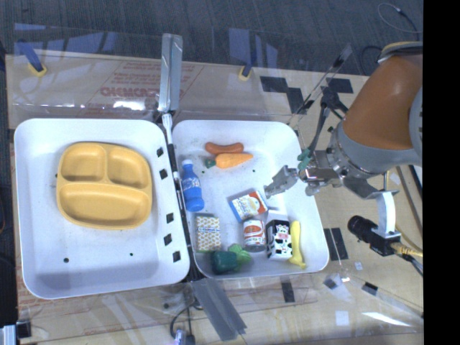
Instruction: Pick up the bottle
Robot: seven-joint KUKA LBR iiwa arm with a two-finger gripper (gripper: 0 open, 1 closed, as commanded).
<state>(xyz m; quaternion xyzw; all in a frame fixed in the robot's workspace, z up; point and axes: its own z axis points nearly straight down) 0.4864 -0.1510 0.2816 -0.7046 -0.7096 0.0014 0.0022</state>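
A blue bottle [191, 186] lies at centre frame, against the right bin's [284, 131] left wall. To its right sit a carrot [232, 160] and small packets. The gripper [280, 183] hovers right of centre; whether its claw is spread cannot be told.

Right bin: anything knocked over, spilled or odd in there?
Nothing spilled. The blue bottle lies on its side by the right bin's left wall, clear of its neighbours. The end effector hovers apart, toward the bin's right.

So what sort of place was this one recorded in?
Most likely a robotics lab grasping bench: two white bins side by side, toy food such as a carrot beside a blue bottle, and taped clear sheeting behind.
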